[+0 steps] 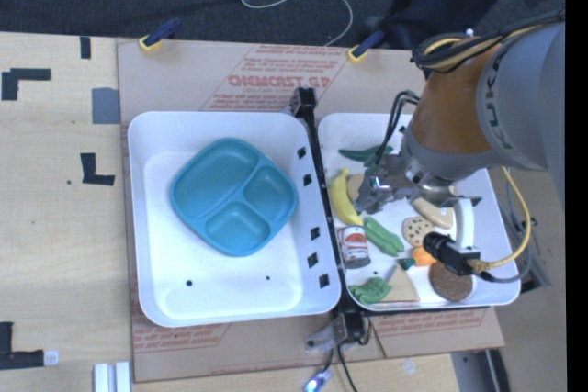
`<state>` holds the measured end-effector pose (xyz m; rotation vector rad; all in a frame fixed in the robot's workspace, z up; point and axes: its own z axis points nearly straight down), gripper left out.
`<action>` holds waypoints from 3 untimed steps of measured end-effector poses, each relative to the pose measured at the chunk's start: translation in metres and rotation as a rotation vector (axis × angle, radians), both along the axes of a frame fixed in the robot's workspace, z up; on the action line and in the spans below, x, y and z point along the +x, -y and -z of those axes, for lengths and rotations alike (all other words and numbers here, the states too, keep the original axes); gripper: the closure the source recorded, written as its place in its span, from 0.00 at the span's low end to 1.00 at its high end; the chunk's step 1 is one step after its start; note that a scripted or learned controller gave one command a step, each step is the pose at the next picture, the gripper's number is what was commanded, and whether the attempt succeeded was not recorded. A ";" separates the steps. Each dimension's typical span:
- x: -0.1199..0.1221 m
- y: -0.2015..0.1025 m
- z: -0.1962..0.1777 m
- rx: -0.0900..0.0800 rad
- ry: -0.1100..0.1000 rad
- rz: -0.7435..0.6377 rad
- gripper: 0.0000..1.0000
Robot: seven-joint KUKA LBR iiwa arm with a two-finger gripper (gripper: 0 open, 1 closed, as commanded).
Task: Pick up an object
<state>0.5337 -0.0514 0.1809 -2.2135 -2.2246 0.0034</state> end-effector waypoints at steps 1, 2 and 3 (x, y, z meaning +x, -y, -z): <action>-0.053 -0.026 -0.055 0.001 0.001 0.002 1.00; -0.035 -0.098 -0.090 0.000 0.006 -0.003 1.00; -0.051 -0.092 -0.120 -0.001 0.004 0.004 1.00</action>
